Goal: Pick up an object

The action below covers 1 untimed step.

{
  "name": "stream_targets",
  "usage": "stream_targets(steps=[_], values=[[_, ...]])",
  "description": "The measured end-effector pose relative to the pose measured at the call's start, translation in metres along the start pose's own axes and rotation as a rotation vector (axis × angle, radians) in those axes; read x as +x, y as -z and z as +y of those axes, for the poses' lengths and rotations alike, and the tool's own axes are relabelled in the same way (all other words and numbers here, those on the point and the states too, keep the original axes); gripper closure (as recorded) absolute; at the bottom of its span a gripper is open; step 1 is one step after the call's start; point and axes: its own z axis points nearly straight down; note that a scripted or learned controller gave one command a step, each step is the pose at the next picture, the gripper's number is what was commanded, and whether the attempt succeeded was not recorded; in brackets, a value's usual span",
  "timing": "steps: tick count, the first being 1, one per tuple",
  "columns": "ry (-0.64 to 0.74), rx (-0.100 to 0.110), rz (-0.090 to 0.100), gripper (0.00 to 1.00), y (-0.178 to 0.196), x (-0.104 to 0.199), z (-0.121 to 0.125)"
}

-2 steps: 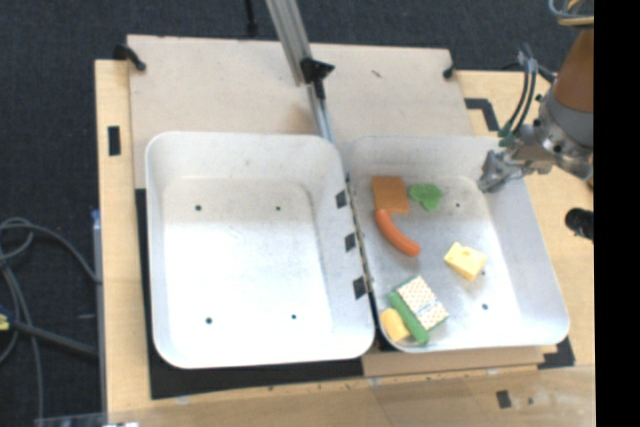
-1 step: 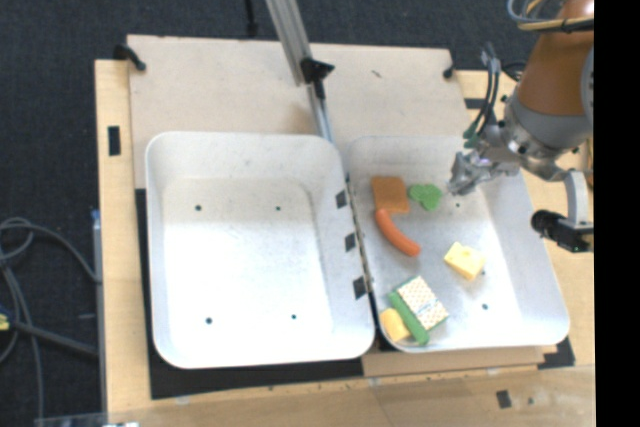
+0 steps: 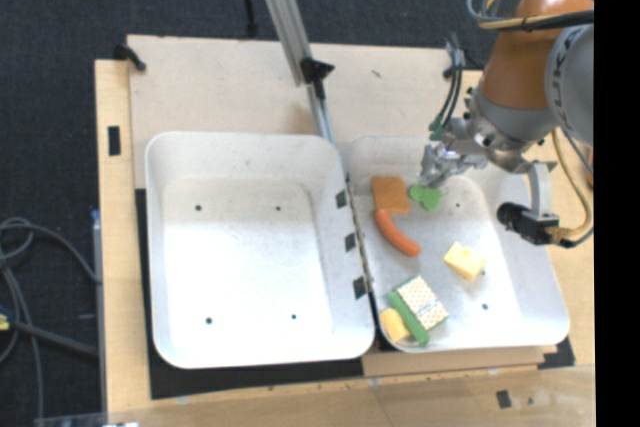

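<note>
One green piece point(image 3: 427, 198) lies directly beneath the gripper point(image 3: 436, 177).

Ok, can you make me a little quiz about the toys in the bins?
1. True or false: the carrot lies in the left bin.
2. Which toy is nearest the gripper? A) yellow wedge B) green piece C) checkered box
3. What orange toy touches the green piece's left side?

Key:
1. False. It lies in the right bin.
2. B. The gripper is right above it.
3. The orange block.
</note>
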Motion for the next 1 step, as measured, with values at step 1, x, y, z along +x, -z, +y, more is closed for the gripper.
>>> stream_targets(steps=[1], values=[[0.001, 0.0, 0.001, 1.0, 0.0065, 0.0425, 0.0082]])
